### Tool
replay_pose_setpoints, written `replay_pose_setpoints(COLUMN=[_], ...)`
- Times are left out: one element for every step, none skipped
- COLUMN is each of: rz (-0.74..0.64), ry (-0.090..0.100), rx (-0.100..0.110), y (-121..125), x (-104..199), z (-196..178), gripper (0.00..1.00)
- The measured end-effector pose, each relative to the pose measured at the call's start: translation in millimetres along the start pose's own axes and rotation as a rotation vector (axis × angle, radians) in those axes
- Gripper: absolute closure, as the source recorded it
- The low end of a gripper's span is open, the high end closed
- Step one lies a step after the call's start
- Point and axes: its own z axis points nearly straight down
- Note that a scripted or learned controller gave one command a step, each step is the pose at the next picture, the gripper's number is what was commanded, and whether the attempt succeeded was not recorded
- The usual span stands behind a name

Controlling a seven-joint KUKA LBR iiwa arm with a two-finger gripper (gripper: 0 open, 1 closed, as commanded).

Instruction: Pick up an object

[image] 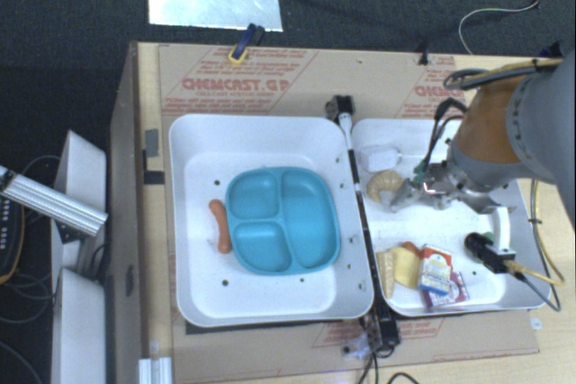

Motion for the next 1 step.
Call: replay_pose_setpoints(rz=[0.003], ry=[-0.001], rx=[0.001], y=[-87.9], x=[-39.1], z=[-0.2], gripper=[0.00])
